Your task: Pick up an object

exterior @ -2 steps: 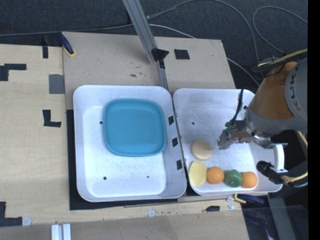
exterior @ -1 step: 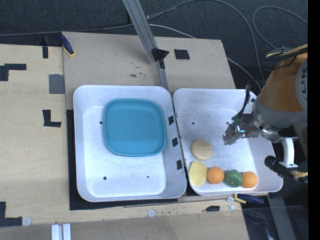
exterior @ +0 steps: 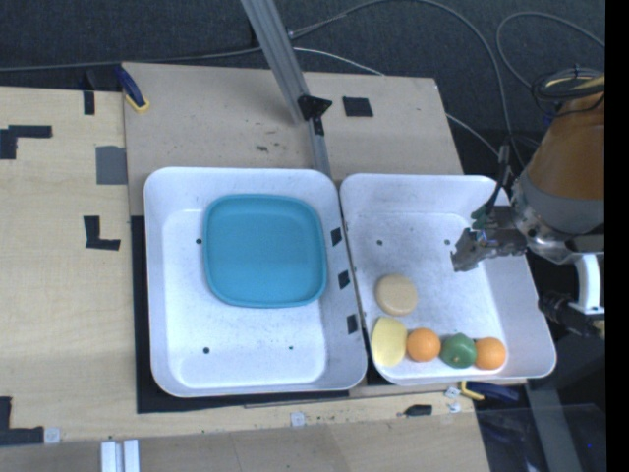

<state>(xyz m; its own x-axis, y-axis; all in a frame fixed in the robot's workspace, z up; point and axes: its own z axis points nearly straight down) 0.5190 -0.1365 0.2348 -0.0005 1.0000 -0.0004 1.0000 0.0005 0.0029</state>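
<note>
The right bin point(exterior: 423, 200) holds a tan round piece point(exterior: 396, 294), a yellow lemon-like piece point(exterior: 388, 342), an orange ball point(exterior: 423, 345), a green piece point(exterior: 457, 350) and a second orange ball point(exterior: 489, 353), all along its near side. My gripper point(exterior: 470, 253) hangs over the right part of this bin, above and to the right of the tan piece, apart from every object. Nothing shows between its dark fingers.
The left bin point(exterior: 177, 352) carries a blue square plate point(exterior: 263, 249). A grey metal post point(exterior: 285, 62) slants up from between the bins at the back. Cables point(exterior: 511, 47) loop over the dark floor at the upper right.
</note>
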